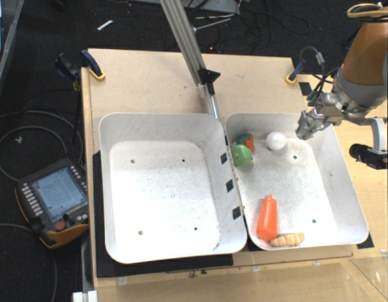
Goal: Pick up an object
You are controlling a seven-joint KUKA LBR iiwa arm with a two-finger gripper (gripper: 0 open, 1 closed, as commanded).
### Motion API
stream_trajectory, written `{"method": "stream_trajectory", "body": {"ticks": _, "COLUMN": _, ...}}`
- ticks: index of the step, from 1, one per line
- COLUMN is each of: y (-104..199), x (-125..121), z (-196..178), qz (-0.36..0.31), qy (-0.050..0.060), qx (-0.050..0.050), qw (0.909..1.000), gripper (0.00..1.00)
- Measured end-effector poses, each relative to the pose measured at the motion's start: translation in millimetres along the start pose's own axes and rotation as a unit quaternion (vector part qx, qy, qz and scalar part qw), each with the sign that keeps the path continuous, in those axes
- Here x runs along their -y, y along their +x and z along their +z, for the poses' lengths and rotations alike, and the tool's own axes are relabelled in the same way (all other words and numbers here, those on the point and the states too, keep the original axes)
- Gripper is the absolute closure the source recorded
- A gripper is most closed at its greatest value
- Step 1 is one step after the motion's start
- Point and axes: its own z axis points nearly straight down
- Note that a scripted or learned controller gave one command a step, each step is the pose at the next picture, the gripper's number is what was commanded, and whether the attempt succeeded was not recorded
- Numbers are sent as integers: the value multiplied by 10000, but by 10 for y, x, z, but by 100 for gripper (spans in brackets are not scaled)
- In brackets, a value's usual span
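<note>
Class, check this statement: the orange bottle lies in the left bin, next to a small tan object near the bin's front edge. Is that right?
Not quite. The orange bottle lies in the right bin, not the left bin. The rest holds: it lies next to the small tan object near the front edge, as the camera view shows.

arm [363, 74] grey | orange band | end effector [305, 129] seemingly dark metal
</note>
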Motion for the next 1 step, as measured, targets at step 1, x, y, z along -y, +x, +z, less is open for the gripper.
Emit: {"method": "stream_trajectory", "body": {"ticks": 1, "y": 584, "x": 81, "z": -5, "qz": -6, "qy": 5, "qx": -5, "qw": 10000, "gripper": 100}}
